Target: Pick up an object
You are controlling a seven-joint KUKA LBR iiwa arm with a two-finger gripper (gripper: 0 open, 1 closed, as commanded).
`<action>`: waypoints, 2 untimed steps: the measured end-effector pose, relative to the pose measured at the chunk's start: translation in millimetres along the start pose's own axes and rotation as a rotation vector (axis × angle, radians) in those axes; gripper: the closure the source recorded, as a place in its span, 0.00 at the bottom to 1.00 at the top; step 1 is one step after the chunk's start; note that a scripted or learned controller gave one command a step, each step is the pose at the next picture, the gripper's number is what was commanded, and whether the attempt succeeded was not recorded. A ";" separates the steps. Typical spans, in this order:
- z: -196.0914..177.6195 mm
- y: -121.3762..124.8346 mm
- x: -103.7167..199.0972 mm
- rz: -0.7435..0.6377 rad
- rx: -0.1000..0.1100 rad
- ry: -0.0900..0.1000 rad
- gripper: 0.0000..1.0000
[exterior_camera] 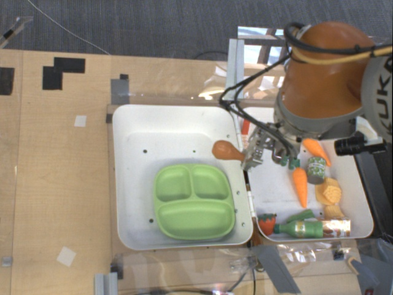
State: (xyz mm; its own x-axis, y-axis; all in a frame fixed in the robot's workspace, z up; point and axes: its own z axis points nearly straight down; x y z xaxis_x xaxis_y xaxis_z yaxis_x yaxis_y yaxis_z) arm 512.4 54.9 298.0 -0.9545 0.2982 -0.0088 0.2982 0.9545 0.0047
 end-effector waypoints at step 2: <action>-10.0 -16.7 -59.0 0.230 0.002 0.002 1.00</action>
State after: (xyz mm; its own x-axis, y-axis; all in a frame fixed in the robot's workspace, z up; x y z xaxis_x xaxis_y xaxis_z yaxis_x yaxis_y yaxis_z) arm 563.6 21.3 308.5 -0.8616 0.5076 -0.0059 0.5076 0.8616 0.0046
